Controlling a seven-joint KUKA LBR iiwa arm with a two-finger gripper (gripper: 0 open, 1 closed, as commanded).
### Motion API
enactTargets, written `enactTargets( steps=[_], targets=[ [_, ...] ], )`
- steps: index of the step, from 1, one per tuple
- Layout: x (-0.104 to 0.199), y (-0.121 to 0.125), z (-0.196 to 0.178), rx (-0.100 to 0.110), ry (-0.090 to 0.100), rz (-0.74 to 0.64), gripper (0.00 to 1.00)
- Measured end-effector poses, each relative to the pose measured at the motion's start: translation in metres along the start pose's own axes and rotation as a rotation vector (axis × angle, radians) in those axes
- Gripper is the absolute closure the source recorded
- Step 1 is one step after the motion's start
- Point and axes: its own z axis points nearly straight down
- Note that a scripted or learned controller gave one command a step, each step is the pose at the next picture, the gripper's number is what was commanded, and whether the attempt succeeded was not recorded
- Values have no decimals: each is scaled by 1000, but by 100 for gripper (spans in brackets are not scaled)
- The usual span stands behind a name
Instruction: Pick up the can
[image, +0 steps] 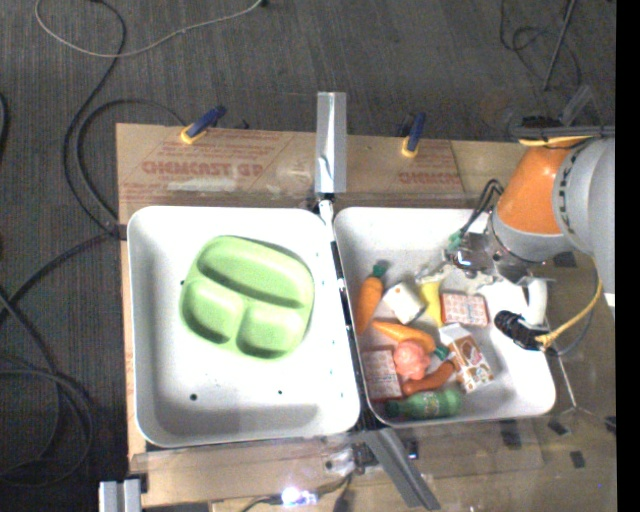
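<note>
Claw (462, 252) hangs over the right bin's (520, 400) far side, and whether it is clenched or released cannot be told. What looks like the can (428, 404), a glossy green cylinder on its side, lies well apart from it, toward the camera against the near wall. Between them crowd tapered orange carrots (404, 332), a pink round piece (408, 357) and flat printed cartons (463, 308).

A sectioned tray (248, 297) lies in the left bin (150, 400) (toys (420, 350) crowd the right bin (535, 395)).
</note>
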Motion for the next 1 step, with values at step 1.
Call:
enactTargets(
  steps=[1],
  targets=[
    [51,-47,-2,-7,-1,136,0]
  ],
)
